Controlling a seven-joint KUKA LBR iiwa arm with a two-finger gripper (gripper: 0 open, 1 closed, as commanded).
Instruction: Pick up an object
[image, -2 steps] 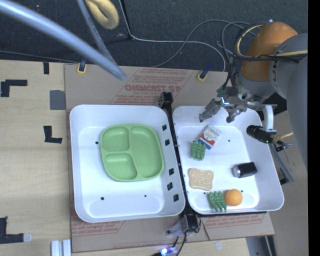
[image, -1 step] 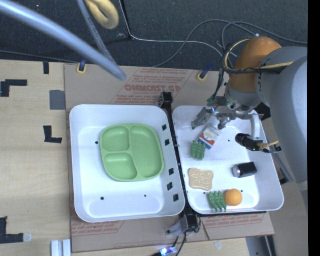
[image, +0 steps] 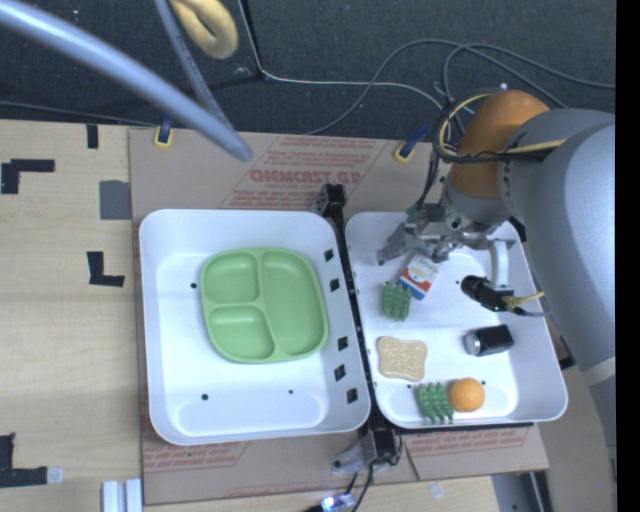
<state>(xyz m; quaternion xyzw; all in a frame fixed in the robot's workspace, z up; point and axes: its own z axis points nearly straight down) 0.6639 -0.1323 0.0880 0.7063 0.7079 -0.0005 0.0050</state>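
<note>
Hand (image: 425, 250) wide open over right bin (image: 528, 372), small white carton (image: 421, 277) just below fingertips.

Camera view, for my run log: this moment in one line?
gripper at carton, right bin | grasp unclear | green plate in left bin

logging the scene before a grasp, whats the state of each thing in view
pincer, low over the carton
carton, tilted, in the right bin
green plate, flat, in the left bin
toast, lying flat
orange, resting beside lower green block
upper green block, lying beside the carton
</note>
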